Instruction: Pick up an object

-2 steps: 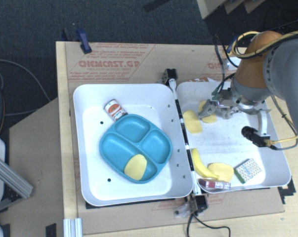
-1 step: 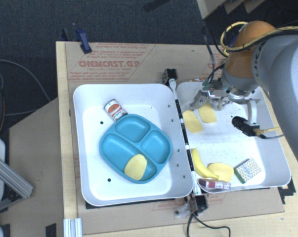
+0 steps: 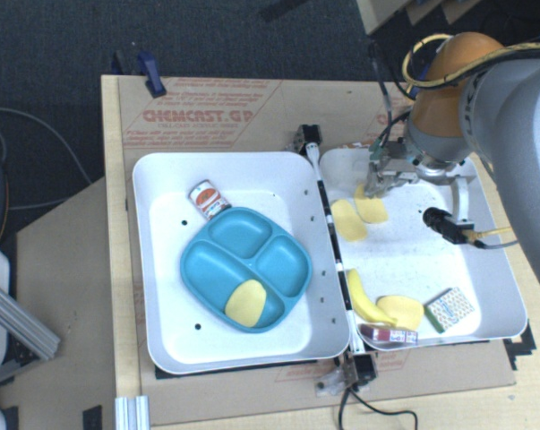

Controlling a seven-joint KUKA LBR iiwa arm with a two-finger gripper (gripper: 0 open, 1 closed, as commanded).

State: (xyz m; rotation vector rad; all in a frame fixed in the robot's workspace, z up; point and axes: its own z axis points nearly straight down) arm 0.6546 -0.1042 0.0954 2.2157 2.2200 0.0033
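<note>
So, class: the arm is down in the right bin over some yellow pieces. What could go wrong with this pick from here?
1. The end effector sits where two pale yellow pieces touch, so it may nudge one aside or lift both.
2. It is close to the right bin's back wall, which might block the descent.
3. The yellow pieces look rounded and could slip out.

Printed in red across the brown cardboard sheet (image 3: 207,115) under the bins: "CHEMCAST GP", large and partly faint, with smaller red lines above and below too blurred to read. Labels on the small can (image 3: 208,199) and the packet (image 3: 450,309): illegible.
</note>
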